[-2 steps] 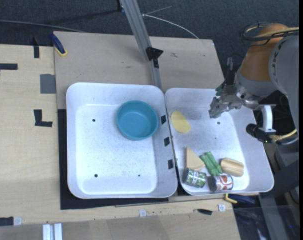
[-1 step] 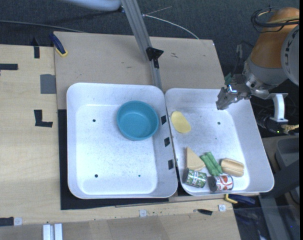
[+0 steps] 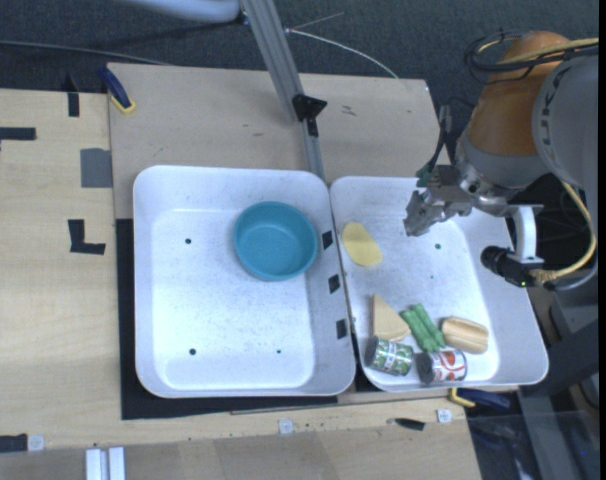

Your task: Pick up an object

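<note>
A grey KUKA arm with an orange band above its wrist reaches in from the right and bends down over the right-hand white bin [image 3: 503,368], its gripper [image 3: 419,220] hanging above the bin's bare upper floor. From where I stand the dark metal tips look drawn close together with nothing between them, though I cannot tell for certain whether they are shut. Black cables loop over the orange band, and a black fitting juts from the wrist beside the bin's right rim.

The things on offer lie apart from the gripper. A pale yellow, smooth oval piece [image 3: 361,244] rests near the bin's left wall, lower left of the tips. Crowded into the near end are a tan wedge [image 3: 386,319] shaped like a slice of cheese, a green ribbed stick [image 3: 421,326] lying at a slant just beside it, a bread-coloured roll [image 3: 465,333], a small green-labelled can [image 3: 390,356] on its side and a red-and-white can [image 3: 446,365] touching the stick's lower end.

In the left-hand bin [image 3: 173,268], speckled white plastic with rounded corners, a round blue bowl [image 3: 274,240] sits upright near the top right.
</note>
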